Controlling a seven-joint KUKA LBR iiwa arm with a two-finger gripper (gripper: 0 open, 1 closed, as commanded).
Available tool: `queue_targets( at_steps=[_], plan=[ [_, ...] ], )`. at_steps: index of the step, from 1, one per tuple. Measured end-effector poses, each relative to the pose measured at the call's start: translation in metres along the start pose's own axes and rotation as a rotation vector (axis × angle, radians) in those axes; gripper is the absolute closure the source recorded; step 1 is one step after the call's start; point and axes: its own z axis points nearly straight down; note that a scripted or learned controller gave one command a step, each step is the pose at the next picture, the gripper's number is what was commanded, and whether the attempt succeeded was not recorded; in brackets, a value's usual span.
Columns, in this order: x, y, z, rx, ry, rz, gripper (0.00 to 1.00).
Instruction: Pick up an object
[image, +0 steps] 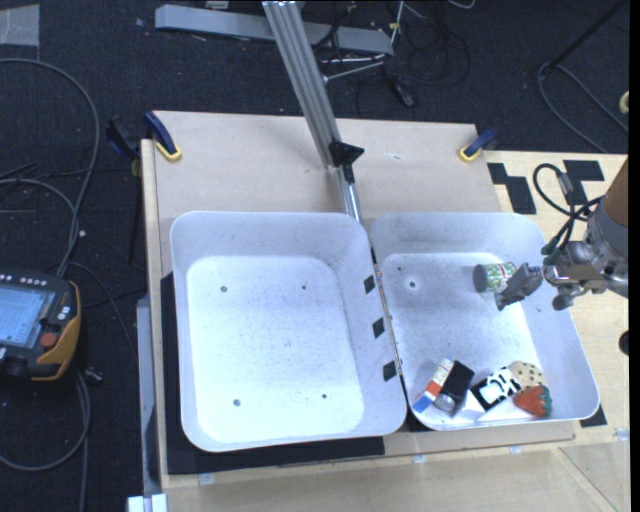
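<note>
A small green and grey cylinder (493, 275) lies on its side in the upper part of the right bin (430, 250). My gripper (520, 287) reaches in from the right, its dark tip just right of the cylinder and slightly below it, close to it or touching it. The cylinder rests on the bin floor. Along the bin's front edge lie a red, white and blue box (435, 385), a black block (458, 383), a black and white piece (494, 390), a spotted die-like piece (526, 375) and a red strawberry (536, 401).
The left bin (270, 330) stands next to the right one, with a ridge and black clips (380, 325) between them. A slanted metal bar (310, 85) reaches down to the bins' back edge. A handheld pendant (30, 325) lies on the floor at the left.
</note>
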Motion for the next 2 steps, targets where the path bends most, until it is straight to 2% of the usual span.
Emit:
queue_targets(
  at_steps=[1, 2],
  plan=[
    [-0.007, -0.013, 0.123, 0.007, 0.002, 0.001, 0.0],
    [0.042, 0.025, 0.041, -0.007, 0.0, -0.044, 0.0]
  ],
)
